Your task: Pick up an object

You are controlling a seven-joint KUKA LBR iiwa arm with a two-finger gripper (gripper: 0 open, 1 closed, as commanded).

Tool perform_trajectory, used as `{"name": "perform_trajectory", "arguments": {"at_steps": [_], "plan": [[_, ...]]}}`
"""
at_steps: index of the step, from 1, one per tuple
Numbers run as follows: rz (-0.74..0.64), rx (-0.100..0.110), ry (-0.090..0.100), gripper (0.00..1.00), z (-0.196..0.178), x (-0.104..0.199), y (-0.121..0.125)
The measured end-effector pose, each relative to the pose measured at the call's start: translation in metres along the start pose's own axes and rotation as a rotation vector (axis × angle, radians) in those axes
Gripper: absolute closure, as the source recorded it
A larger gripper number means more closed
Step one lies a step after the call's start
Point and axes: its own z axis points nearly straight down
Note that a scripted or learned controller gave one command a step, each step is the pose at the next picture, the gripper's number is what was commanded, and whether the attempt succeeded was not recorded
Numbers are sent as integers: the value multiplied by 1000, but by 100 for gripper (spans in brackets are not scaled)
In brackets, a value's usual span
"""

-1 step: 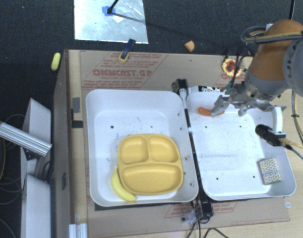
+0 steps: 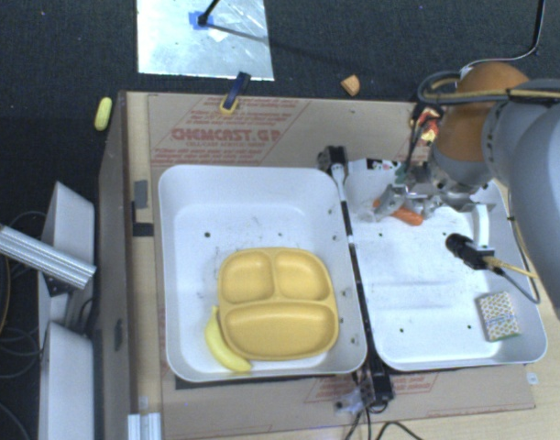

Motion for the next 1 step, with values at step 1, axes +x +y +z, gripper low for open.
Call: {"name": "perform_trajectory", "arguments": {"at_steps": [1], "plan": [[-2,-3,0,100,-12,0,2]]}}
